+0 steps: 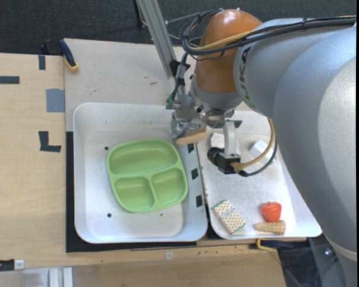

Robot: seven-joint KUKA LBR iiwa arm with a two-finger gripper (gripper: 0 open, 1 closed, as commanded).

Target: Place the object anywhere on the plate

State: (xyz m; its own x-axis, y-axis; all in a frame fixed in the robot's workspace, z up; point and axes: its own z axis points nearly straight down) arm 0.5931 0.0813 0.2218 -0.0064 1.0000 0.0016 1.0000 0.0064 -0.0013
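One tan, wedge-shaped object (pixel 191 137) sits pinched in the gripper (pixel 188 130), hanging just past the green divided plate's (pixel 146 175) upper right corner, probably carried high so it clears the bin wall (pixel 194 172) before dropping.

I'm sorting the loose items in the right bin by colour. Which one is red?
The small round tomato-like piece near the bin's front right corner. The cone-shaped piece just below it is tan, and the patterned block to its left is pale.

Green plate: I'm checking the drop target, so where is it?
The green plate lies in the left bin, right of centre, just below the gripper.
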